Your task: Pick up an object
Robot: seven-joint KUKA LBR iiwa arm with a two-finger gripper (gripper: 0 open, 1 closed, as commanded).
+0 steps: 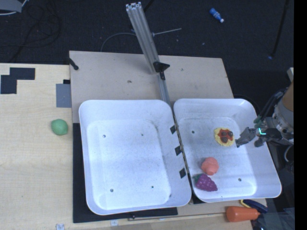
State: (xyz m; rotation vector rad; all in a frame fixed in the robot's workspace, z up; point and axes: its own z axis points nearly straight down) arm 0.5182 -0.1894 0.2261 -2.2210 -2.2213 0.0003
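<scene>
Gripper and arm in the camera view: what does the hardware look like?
The gripper is dark grey to black with slim fingers and a small teal light near its base. Behind it, the arm looks grey with an orange patch, ringed by dark looping cables.

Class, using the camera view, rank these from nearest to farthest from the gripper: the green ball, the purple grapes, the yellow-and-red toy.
Measured from the gripper:
1. Yellow-and-red toy, right bin, just left of the gripper.
2. Purple grapes, right bin's near-left corner.
3. Green ball, on the bench left of both bins.
</scene>
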